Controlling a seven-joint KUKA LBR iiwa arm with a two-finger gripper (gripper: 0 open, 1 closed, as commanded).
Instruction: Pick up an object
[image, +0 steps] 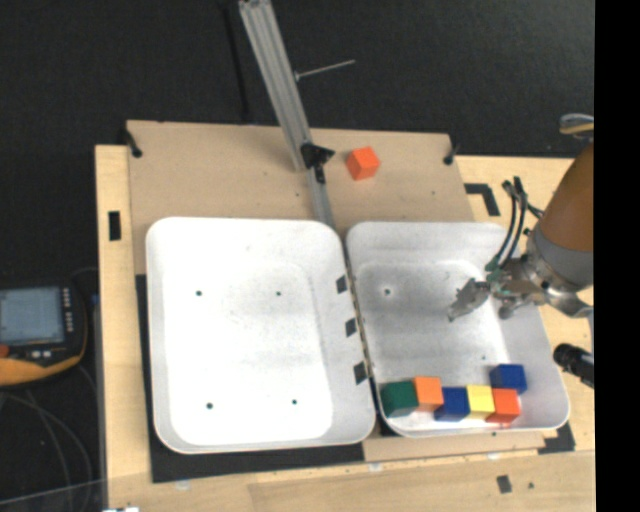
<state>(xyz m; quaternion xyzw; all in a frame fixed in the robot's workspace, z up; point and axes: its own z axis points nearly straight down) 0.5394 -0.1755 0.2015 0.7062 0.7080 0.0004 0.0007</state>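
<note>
Cubes line the right bin's (420, 250) near wall at six o'clock: green block (399, 397), orange, blue, yellow. Small, rigid, probably light; pinch opposite flat faces. Farther back, at three o'clock, the gripper (478, 298) hovers, fingers apart, empty.

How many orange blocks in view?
3. One orange block sits on the board beyond the bins. Another and a third lie in the row of blocks along the right bin's near edge. Others could be hidden behind that cluster.
</note>
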